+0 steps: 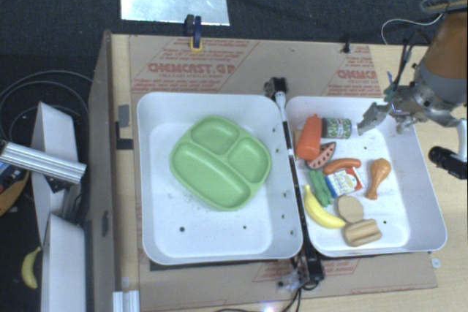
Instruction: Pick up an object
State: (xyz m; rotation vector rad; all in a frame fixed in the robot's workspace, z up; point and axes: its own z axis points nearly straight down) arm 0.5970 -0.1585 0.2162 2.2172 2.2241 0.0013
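The right bin [420, 190] holds several toy foods: an orange carrot [310, 137], a small can [337, 128], a watermelon slice [325, 155], a sausage [341, 165], a chicken drumstick [378, 175], a little carton [344, 183], a banana [319, 208] and a bread roll [363, 232]. My gripper [382, 123] hovers over the bin's far right part, just right of the can. It is open with nothing between its fingers.
The left bin [164, 230] holds a green divided plate [221, 161]. A ridge [289, 157] separates the two bins. A green cucumber piece [317, 185] and a round biscuit [351, 210] lie near the banana.
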